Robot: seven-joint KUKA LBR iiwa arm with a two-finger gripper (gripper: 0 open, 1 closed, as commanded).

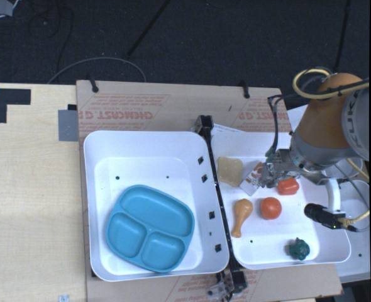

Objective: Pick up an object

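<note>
While your smooth blue divided plate (149, 228) lies in the left bin (97, 168), the right bin (343, 253) holds tan bread (230, 170), a drumstick (241, 215), a glossy tomato (271, 207) and the pincer (270, 175), its grip state obscured.

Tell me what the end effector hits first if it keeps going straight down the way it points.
Probably the small red object right beside the end effector, or the right bin's floor next to it. From this slanted view, depth is unclear.
</note>
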